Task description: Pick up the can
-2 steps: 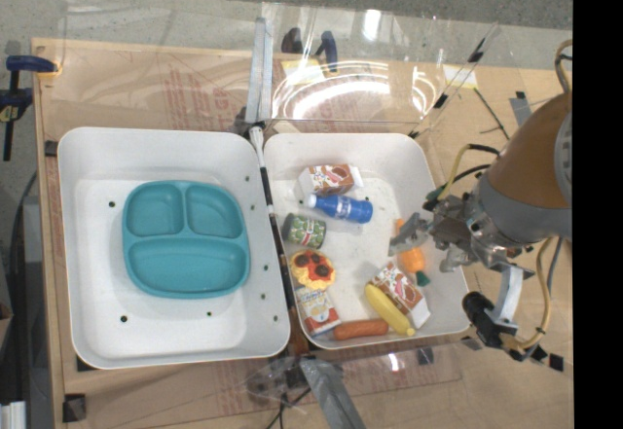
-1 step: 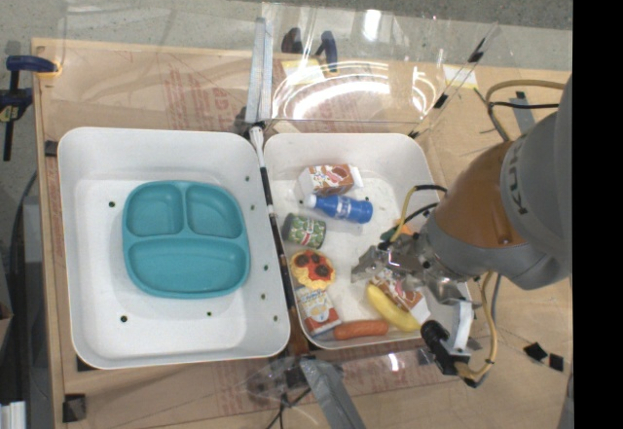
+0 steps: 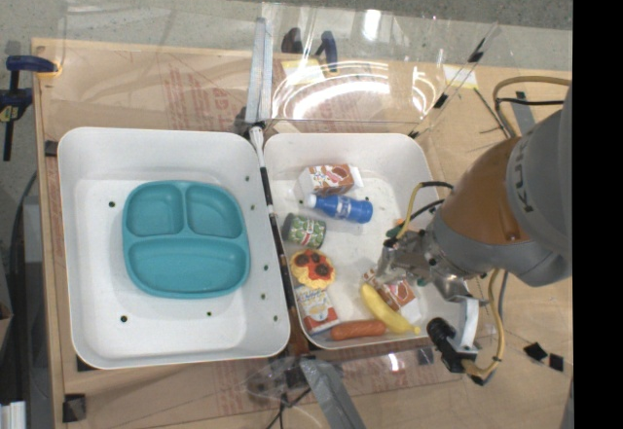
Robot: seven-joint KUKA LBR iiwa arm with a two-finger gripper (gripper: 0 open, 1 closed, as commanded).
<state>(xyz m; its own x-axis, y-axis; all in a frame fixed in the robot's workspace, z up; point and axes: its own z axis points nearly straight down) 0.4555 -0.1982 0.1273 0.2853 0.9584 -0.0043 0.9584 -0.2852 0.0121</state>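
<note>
Clearly off target: the gripper (image 3: 394, 267) hangs low over the carton (image 3: 399, 297) and banana (image 3: 384, 308), its spread impossible to tell; the can (image 3: 304, 230) lies well left, so descending risks grabbing the wrong item

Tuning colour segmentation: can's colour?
Green with a red-white label: can, camera view.
</note>
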